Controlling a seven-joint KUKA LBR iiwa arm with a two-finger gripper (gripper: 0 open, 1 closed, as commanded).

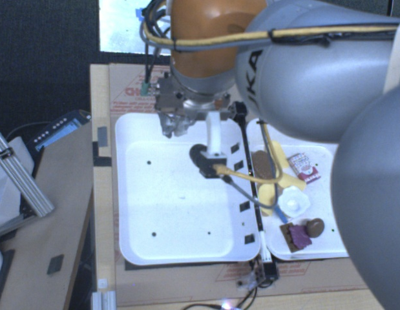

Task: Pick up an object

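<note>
Hovering above far edge of left bin (161,205): end effector (176,123), opening cannot be told. Pickable things all in right bin (324,189), toward worktop's right edge: brown oval (263,165), white cup (294,203), brown ball (314,227), purple block (299,238). Advice: cross divider, pick cup, descend straight, centre before closing.

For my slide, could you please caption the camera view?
Two-finger gripper above the left shallow white bin; the right bin holds small mixed objects.

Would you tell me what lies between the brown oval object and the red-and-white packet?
A long yellow item lies slanted between the brown oval object and the red-and-white packet, in the camera view.
</note>
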